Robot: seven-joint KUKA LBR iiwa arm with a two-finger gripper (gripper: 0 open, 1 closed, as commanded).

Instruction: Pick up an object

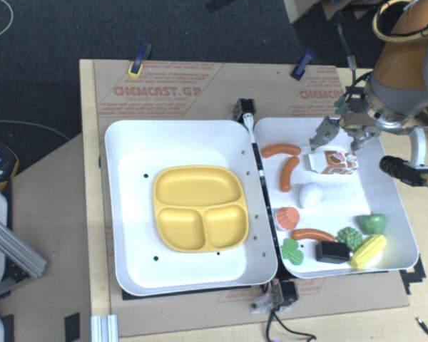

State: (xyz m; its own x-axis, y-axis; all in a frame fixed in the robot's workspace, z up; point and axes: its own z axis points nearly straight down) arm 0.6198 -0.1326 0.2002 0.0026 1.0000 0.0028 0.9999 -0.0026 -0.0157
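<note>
My gripper (340, 138) hangs open over the far part of the right bin (399, 212), its two fingers spread above a small white and red packet (333, 162). Nothing is between the fingers. Two orange sausages (281, 150) (288, 173) lie to the left of the packet. A white egg-shaped object (310, 194) rests just below it. Nearer the front lie a pink round slice (287, 217), another sausage (314, 234), a black block (333, 251), green pieces (372, 223) (292, 251) and a yellow corn cob (368, 251).
The left bin (128, 191) holds a yellow divided plate (200, 207). A black divider clip (245, 110) sits between the bins at the back. The arm's orange band (406, 45) rises at the upper right.
</note>
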